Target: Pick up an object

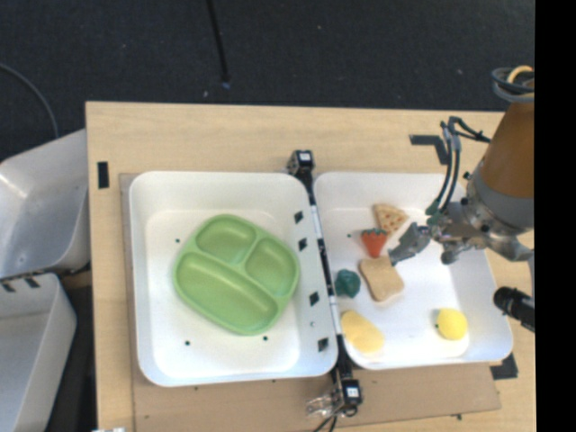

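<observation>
Arm over the right bin (477,345).
Gripper (430,247), jaws parted and grasping nothing, hangs just beside the bread (382,280) and strawberry (374,240).

Robot lab: bench (270,138), twin bins (144,241).

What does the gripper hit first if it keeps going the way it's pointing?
Likely the tan bread-like piece: the gripper points left and slightly down the view, toward it and the red item beside it. Its height above the bin is unclear.
</observation>
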### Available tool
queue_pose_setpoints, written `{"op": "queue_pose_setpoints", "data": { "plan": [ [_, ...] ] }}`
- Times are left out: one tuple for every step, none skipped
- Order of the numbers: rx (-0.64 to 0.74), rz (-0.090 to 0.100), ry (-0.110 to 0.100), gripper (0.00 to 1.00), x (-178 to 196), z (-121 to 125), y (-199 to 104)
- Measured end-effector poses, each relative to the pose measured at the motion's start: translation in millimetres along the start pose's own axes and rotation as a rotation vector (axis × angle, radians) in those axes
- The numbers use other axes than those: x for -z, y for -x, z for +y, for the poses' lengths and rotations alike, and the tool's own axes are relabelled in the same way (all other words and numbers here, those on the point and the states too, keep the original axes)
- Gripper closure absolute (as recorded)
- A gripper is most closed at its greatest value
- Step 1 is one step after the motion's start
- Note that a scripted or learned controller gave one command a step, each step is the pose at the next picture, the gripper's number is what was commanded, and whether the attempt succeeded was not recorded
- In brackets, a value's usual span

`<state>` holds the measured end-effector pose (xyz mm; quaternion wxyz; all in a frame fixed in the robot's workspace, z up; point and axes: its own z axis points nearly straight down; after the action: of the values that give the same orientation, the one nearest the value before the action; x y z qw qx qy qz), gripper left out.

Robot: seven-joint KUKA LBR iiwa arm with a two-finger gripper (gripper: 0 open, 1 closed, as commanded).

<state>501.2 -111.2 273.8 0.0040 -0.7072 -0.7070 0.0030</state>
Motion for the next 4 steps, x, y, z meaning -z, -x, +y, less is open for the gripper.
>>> {"op": "queue_pose_setpoints", "data": {
  "plan": [
    [0.003, -0.002, 0.012, 0.00, 5.6, 1.9, -0.3],
    [0.000, -0.003, 0.006, 0.00, -54.7, 8.5, 4.6],
    [-0.001, -0.002, 0.006, 0.00, -117.6, 11.3, 5.5],
    [-0.002, -0.002, 0.005, 0.00, -170.7, 10.9, 6.7]
  ]
}}
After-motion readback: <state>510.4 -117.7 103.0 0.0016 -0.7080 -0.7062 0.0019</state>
